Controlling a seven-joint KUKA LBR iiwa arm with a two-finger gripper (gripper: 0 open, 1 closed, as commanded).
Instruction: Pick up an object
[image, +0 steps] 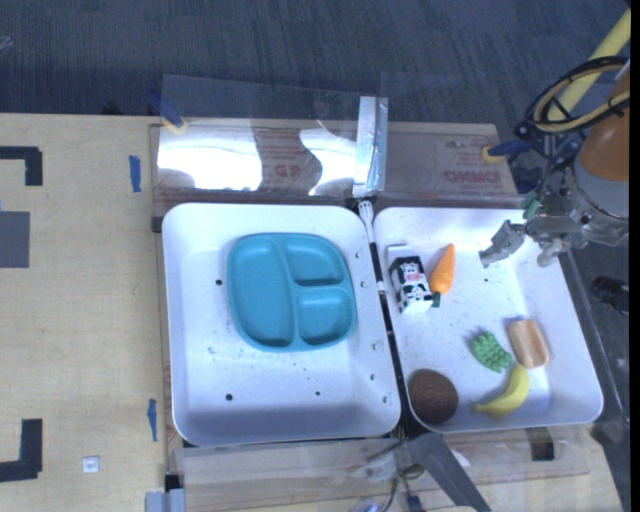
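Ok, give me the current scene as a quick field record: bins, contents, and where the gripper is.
left bin: blue divided tray
right bin: carrot, black-and-white cow toy, green toy, bread roll, banana, brown round object
gripper: over the right bin's upper right area, nothing seen between its fingers
nearest item to gripper: carrot, apart from it

Looking like a robotics lab w/ a test bench: plywood bench top (70, 300) carrying black marker squares (22, 165) & blue tape bits (134, 172). Two white bins (190, 400) sitting side by side, yellow-black cabling (580, 85) hanging at the arm (605, 165).
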